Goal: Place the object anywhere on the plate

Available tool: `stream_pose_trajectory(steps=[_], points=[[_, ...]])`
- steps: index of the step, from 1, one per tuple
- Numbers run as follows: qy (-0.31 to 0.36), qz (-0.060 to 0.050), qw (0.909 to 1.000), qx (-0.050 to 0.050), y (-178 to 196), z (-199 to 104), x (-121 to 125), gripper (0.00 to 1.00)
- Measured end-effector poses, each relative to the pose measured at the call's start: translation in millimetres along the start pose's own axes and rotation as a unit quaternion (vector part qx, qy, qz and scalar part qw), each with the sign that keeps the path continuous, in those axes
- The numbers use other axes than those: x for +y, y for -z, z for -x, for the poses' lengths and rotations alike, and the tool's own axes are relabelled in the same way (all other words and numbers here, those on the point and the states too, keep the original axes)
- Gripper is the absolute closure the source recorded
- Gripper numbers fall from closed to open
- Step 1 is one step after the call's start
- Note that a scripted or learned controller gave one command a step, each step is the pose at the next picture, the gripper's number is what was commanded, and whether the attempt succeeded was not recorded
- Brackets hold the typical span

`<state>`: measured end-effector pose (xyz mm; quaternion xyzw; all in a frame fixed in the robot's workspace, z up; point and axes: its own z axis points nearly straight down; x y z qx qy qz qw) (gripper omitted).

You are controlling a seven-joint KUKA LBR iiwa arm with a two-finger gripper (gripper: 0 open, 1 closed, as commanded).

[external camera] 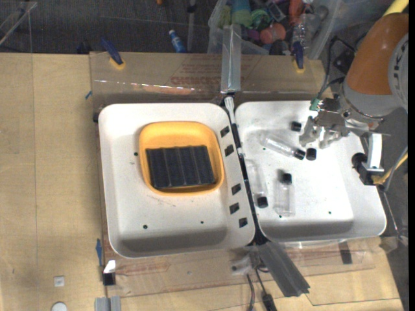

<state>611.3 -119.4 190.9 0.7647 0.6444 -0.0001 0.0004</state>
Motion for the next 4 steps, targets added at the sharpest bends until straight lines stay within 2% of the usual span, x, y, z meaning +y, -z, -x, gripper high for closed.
stream_pose_trajectory(steps=[1, 2, 3, 4], points=[[-0.016, -0.001, 0.9999, 0.0, -1.3, -9.6, 55.1, 1.0], [0.044, 0.001, 0.999, 0.0, 20.7, -30.7, 50.3, 1.0], [0.085, -0.002, 0.9964, 0.0, 6.0, -39.9, 49.3, 1.0], [0.17, 0.002, 0.9854, 0.0, 32.4, -61.3, 46.1, 1.0]])
